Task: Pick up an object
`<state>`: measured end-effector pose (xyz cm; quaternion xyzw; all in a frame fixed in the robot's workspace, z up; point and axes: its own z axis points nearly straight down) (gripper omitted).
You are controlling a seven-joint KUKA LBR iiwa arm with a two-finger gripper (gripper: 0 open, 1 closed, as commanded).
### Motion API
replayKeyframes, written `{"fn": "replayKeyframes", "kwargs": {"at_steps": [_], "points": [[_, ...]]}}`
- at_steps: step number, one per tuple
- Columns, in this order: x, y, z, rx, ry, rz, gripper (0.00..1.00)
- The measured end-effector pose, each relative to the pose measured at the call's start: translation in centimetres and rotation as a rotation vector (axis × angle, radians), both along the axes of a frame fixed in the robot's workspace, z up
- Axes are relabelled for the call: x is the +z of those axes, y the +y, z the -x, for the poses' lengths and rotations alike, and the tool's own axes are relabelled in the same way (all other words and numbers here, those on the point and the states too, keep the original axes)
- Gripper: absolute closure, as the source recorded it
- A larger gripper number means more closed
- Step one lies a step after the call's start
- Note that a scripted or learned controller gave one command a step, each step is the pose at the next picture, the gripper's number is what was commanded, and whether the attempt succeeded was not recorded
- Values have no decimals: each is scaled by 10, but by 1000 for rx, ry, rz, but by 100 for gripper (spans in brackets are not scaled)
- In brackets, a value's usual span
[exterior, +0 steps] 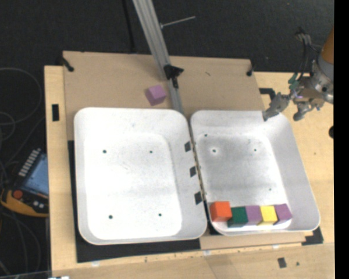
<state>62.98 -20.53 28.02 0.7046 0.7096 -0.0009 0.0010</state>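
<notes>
Farthest from the jaws, well off to their left across the bench, a small purple cube [156,94] lies on the bare brown board, outside both bins and just beyond the far edge of the shallow white left-hand bin [93,156]. Nearer, the shallow white right-hand bin [244,156] sits below and to the left of the jaws, and its cargo is bunched in a row against the near wall, well apart from them: a small orange cube [221,210], a small green cube [239,215], a small lilac cube [254,214], a small yellow cube [269,214] and another small purple block [283,211], each touching its neighbour. Any of these would serve as the object to pick up.

The two-finger gripper [286,108] hangs at the far right corner of that bin, its two fingers spread apart with nothing between them.

The risk, as I judge it, lies in the packing. The cubes sit shoulder to shoulder and hard against the bin's sloping wall, so a finger coming down has no gap to enter: it may land on top of a neighbour, push the row sideways, or close on an edge and let the cube slip out. The end cubes offer one free side and look the safer choice.
</notes>
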Motion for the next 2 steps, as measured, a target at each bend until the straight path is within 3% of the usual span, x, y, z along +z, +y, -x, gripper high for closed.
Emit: {"fn": "replayKeyframes", "kwargs": {"at_steps": [1,2], "points": [[-86,47,-47,-2,5,-4,0],[-80,43,-47,-4,-1,0,0]]}}
